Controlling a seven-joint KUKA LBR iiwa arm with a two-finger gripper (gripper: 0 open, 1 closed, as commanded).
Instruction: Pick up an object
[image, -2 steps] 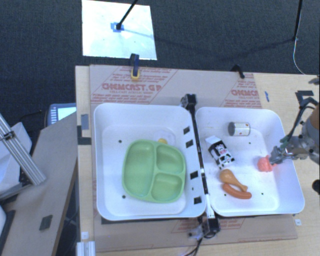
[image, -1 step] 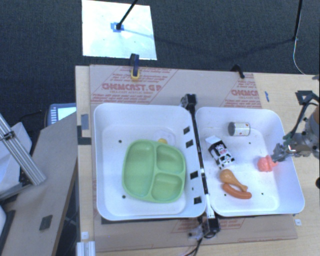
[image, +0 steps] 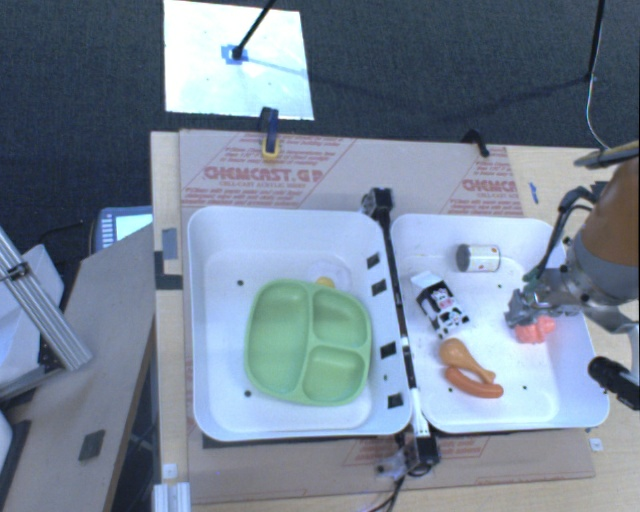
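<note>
Camera view is showing the gripper (image: 527, 308) reaching down in the right bin (image: 575, 405), just beside a pink object (image: 535, 331); I cannot tell whether it is gripping it. Nothing is looking lifted yet, so the pick is remaining.

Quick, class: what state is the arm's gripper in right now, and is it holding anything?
Gripper: down in the right bin, right at the pink object; open or closed cannot be told, and no hold is visible.
</note>
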